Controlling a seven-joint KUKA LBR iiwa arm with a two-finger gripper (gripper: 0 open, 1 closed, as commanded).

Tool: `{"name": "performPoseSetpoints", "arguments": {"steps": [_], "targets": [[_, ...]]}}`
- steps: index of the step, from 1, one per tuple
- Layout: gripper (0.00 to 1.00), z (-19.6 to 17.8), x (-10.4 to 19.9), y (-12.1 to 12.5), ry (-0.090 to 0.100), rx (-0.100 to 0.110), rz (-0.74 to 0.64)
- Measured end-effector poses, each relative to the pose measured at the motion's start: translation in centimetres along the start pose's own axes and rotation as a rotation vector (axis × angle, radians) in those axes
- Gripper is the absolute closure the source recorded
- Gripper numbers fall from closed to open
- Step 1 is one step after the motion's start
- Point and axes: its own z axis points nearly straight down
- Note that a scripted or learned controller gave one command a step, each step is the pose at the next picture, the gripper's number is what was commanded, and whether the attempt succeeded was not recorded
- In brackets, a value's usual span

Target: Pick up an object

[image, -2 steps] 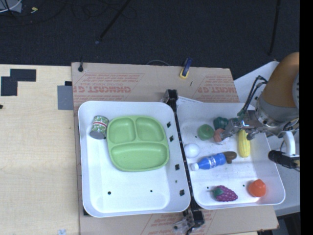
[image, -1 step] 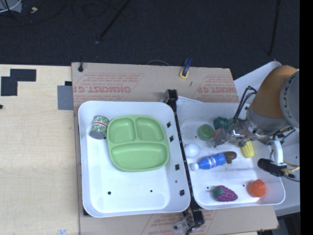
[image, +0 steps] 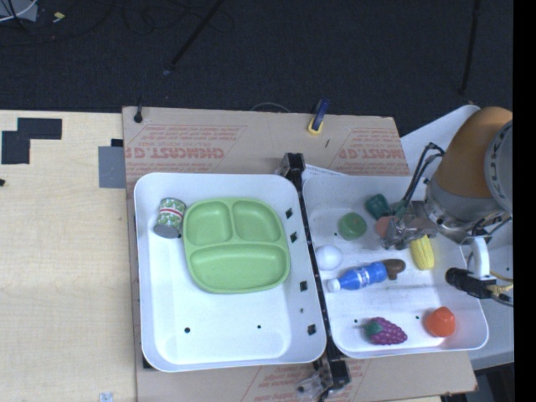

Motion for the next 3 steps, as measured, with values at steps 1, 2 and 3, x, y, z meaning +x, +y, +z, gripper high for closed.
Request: {"name": "performPoseSetpoints", "arguments": {"steps": [1, 2, 3], "targets": [[1.00, -4.6, 0.1, 0.7, -0.003, -0.009, -0.001], [1.00, -9.0, -0.5, 0.3, -0.003, -0.008, 0.003], [1.00, -12.3, -0.6, 0.3, -0.003, -0.008, -0.001]]}}
